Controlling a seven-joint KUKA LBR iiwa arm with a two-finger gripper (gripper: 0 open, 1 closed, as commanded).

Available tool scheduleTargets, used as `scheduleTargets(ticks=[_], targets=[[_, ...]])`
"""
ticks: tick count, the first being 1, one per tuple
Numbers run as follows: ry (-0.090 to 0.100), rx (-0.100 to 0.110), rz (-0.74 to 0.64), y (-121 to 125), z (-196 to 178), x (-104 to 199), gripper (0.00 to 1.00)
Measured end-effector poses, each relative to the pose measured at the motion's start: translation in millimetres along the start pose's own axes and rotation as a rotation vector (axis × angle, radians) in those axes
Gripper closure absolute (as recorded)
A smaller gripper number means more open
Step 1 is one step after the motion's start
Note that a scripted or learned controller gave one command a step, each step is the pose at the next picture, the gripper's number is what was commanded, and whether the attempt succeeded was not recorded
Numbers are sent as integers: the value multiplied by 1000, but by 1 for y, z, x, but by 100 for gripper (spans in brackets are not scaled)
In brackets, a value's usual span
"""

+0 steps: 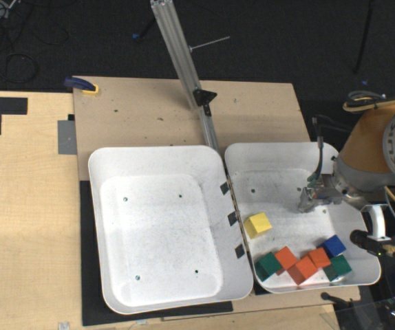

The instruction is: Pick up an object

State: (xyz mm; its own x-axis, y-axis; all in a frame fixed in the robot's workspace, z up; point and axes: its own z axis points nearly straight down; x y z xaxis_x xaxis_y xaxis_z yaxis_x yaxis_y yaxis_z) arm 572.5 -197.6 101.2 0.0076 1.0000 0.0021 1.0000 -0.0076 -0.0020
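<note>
Nearest to the camera, along the front wall of the right bin (280, 158), a small group of blocks lay packed together: a green block (269, 265), an orange block (286, 257), a red-orange block (303, 269), a second orange block (319, 258), a blue block (334, 245) and a dark green block (338, 269). They touched or nearly touched one another, probably because the floor of the bin let them gather against the low front wall; this crowding would leave little room for fingers to go down on both sides of any one of them. A little farther back, a yellow block (257, 224) stood alone near the left wall of the same bin, well apart from the group, so it appeared the easiest thing to take. Beyond it, over the bare middle of the right bin, the gripper (313, 199) hung at the end of the grey and orange arm, which reached in from the right. It was not above any block, and nothing was visible between its fingers; how wide they stood was too small and dark to tell. To the side, the left bin (115, 167) had only its white floor to show. Farthest away, a metal rail (182, 57) leaned over the wooden bench (156, 108), and a blue and yellow clamp (81, 84) held the board at its far left corner.
</note>
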Motion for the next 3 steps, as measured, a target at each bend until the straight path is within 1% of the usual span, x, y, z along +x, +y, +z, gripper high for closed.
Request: scheduleTargets(ticks=[1, 2, 3], targets=[[-2, -3, 1, 0, -43, -6, 100], [-4, -6, -9, 4, -106, -10, 100], [-3, -5, -9, 4, -152, -11, 100]])
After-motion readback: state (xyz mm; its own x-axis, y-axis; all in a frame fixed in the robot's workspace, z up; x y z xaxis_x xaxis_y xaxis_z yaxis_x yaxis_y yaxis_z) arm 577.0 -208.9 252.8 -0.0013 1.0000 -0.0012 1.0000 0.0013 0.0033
